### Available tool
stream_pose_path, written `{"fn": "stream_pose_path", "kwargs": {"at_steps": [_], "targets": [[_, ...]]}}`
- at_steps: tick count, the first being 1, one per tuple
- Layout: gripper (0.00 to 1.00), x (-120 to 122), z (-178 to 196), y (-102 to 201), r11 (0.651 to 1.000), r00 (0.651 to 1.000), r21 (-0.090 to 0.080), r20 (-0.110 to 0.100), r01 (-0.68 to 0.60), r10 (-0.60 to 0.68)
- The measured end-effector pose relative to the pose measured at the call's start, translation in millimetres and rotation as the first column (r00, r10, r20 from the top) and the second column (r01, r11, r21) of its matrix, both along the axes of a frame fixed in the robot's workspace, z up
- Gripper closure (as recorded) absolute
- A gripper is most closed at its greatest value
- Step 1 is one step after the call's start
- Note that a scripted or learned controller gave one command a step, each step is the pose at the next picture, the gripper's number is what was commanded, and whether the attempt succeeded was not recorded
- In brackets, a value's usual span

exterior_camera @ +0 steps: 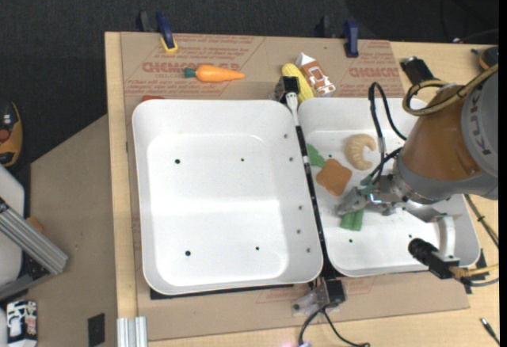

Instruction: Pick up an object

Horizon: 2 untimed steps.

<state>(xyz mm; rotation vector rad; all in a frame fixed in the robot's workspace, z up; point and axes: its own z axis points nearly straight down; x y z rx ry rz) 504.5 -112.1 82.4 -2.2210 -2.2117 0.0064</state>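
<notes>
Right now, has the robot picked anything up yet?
Not yet, as far as I can see. Done: the arm has reached into the right bin, and its gripper is down among the toys. In hand: nothing visibly lifted; the gripper sits by the green piece and the orange-brown block. Left: grab one and raise it. The croissant lies untouched.

Two bins side by side on the bench: the left bin [158, 203] and the right bin [380, 254], rims touching down the middle. In the right bin, a croissant [361, 148] lies toward the back, a flat slice [333, 177] just in front and left of it, a small block [352, 219] nearer still. The gripper [358, 199] hangs over the right bin, between slice and block. Behind the bins, on the bench board [119, 84], a carrot [214, 74] lies left, and a cluster of toys [305, 80] sits right of it, at the seam.
</notes>
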Motion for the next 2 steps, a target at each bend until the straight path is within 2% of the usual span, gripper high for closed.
{"fn": "stream_pose_path", "kwargs": {"at_steps": [1,2], "targets": [[1.00,3,13,1,1.000,1.000,-0.003,0.010,-0.002,0.002],[1.00,65,109,71,1.000,1.000,-0.001,0.023,-0.014,0.014]]}}
